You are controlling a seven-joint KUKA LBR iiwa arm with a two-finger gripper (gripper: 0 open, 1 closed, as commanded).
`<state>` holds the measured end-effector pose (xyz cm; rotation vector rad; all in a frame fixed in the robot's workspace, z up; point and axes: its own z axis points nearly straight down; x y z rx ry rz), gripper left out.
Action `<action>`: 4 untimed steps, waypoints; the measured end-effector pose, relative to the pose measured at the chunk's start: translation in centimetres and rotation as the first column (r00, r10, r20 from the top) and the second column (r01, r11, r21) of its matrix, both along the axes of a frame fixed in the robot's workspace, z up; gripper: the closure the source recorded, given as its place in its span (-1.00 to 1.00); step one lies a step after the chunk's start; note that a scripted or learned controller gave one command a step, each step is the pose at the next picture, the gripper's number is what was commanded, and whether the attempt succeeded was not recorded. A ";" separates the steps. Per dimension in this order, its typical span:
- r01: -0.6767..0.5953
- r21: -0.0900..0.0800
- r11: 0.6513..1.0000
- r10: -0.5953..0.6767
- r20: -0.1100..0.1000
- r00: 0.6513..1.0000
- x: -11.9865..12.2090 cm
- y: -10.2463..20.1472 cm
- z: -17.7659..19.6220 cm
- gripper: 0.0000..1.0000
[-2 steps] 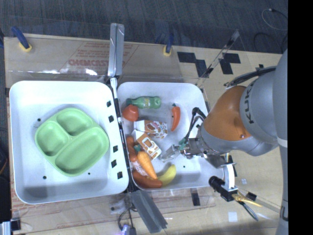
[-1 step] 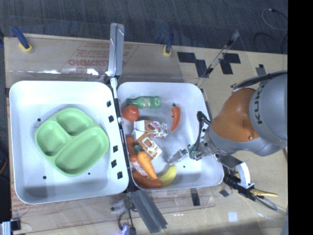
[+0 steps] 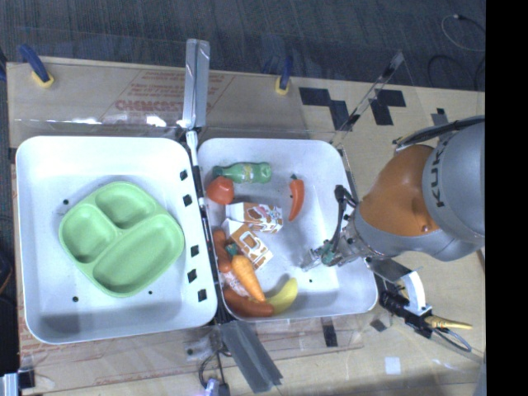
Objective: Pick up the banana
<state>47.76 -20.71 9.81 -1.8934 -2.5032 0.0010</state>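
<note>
The yellow banana [image 3: 283,294] lies near the front edge of the right bin [image 3: 330,159], curved, its left end against a carrot [image 3: 246,277] and a red sausage-like piece [image 3: 245,304]. My gripper [image 3: 320,257] hangs low inside the right bin, a short way to the right of and behind the banana, apart from it. Nothing shows between its fingers. The grey arm with its orange band [image 3: 396,200] reaches in from the right over the bin's right wall.
A green bottle [image 3: 243,172], a tomato [image 3: 219,190], a red chili [image 3: 295,197] and two small cartons [image 3: 256,231] fill the right bin's left half. The left bin [image 3: 41,221] holds a green divided plate [image 3: 122,236]. Bare bin floor lies under the gripper.
</note>
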 end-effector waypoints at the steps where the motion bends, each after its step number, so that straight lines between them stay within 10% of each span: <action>1: 0.000 0.000 1.000 0.000 0.000 1.000 0.0 0.0 0.0 -1.00; 2: 0.000 0.000 1.000 0.000 0.000 1.000 0.0 0.0 0.0 -1.00; 3: -0.280 0.003 0.960 0.280 -0.001 0.960 -0.1 4.4 -0.9 -1.00; 4: -0.284 0.004 0.959 0.284 -0.003 0.959 0.0 4.4 -0.1 1.00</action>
